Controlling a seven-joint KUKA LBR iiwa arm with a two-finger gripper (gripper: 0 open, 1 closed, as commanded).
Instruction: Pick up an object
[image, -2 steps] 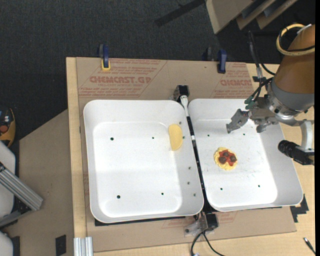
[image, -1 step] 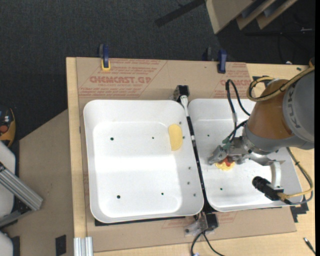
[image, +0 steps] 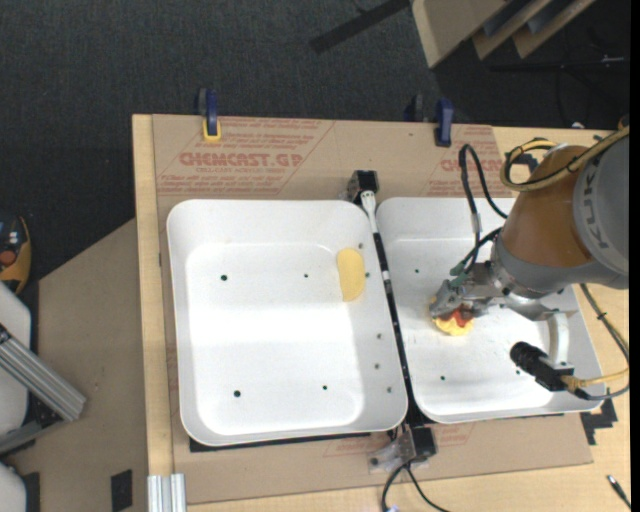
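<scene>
Tool down on a small yellow-and-red object in the right bin

The small yellow-and-red object (image: 452, 322) lies on the right bin's (image: 440, 395) floor, well right of the yellow piece (image: 351, 274) in the left bin (image: 200, 400). It looks light and possibly soft; take it across its narrow width. The arm's orange band (image: 545, 215) sits over the bin, wrist pitched down. The tool (image: 458, 302) touches the object; whether it is spread or closed I cannot tell.

left bin (image: 200, 330): white | sponge (image: 351, 274): pale yellow | small object (image: 452, 321): yellow and red | arm (image: 545, 225): orange band
</scene>
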